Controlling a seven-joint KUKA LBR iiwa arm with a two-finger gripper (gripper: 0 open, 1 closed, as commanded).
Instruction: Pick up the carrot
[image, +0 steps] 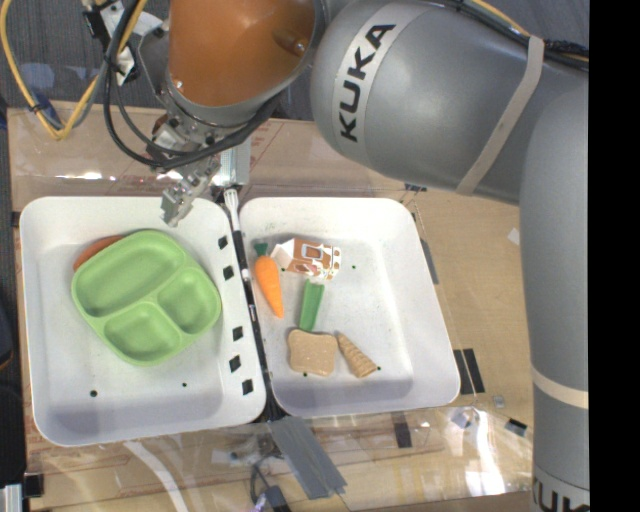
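carrot (268, 284) lies in right white bin (425, 300).

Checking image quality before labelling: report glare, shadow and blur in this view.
Camera view: even lighting; carrot and green tray sharp; soft shadows beside the food in the right bin; mild glare on the grey arm; gripper slightly soft.

The carrot (268, 284) is seen lying in the right bin (420, 300) near the divider, beside a green stick (312, 305); the gripper (182, 200) is poised over the left bin's (50, 330) far edge
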